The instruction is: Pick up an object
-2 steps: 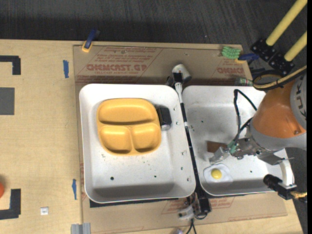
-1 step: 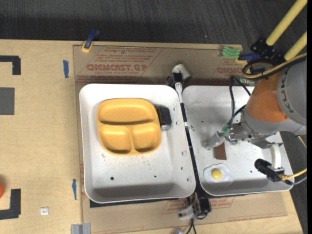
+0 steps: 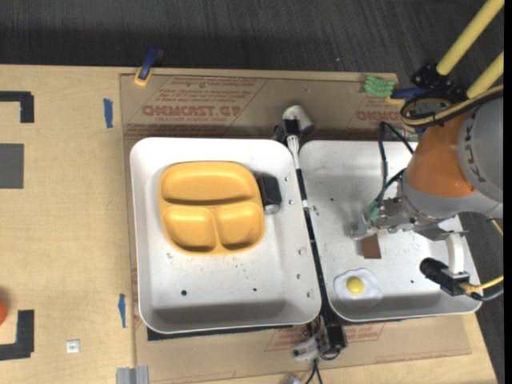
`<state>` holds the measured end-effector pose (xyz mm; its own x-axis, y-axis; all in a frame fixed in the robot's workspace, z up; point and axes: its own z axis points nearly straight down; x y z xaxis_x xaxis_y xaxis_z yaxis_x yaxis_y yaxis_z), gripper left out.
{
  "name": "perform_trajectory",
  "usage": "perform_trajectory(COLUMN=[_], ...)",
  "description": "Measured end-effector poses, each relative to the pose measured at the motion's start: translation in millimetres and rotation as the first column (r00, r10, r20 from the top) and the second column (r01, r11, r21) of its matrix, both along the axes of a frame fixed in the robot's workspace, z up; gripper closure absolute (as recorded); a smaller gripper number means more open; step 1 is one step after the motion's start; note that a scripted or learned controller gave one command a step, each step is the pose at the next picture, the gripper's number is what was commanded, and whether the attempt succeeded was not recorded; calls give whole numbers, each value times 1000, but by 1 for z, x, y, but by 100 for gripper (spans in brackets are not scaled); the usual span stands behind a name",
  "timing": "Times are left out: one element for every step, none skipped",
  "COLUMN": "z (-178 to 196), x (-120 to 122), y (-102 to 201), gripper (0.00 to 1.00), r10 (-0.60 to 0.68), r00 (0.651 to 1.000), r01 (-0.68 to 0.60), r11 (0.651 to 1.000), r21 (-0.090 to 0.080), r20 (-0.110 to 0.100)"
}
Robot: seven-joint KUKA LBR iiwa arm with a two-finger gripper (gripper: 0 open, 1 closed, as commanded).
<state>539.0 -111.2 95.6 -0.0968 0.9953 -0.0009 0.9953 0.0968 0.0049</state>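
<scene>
My gripper hangs over the middle of the right bin, reaching in from the right. A small brown block shows just under and beside the gripper's tip; whether it is gripped or lies on the bin floor, I cannot tell. A toy fried egg lies near the front edge of the right bin, a little in front of the gripper. In the left bin sits a yellow divided plate, with a small black and grey object against its right side.
The two bins meet at a ridge left of the gripper. Both stand on a cardboard sheet on the bench. The left bin has bare floor in front of the plate.
</scene>
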Motion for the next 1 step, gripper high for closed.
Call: perform_trajectory(z=[89], x=[-50], y=[53], gripper=[100], r10=[-340], r00=[940], r01=[340], r11=[940], r21=[0], r20=[-6])
